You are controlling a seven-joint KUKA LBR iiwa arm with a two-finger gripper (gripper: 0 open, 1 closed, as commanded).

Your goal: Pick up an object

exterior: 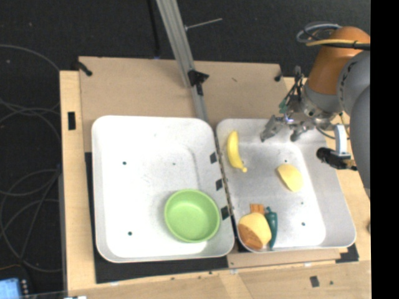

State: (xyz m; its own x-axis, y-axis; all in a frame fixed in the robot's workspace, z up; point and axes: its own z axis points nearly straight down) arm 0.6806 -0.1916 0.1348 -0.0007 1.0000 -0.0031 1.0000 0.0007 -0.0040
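My gripper (282,132) hangs over the far edge of the right bin (324,220), its two fingers spread open with nothing between them. A yellow banana (234,151) lies at the right bin's left side, to the gripper's left. A pale yellow wedge (290,177) rests nearer the middle, just in front of the gripper. An orange rounded fruit (254,229) sits in the near left corner beside a small carrot with a green top (269,220).
A green bowl (192,215) sits in the left bin (124,148) near its front right corner. A slanted metal pole (181,48) rises behind the bins. The bins' dividing rims (221,179) run between banana and bowl.
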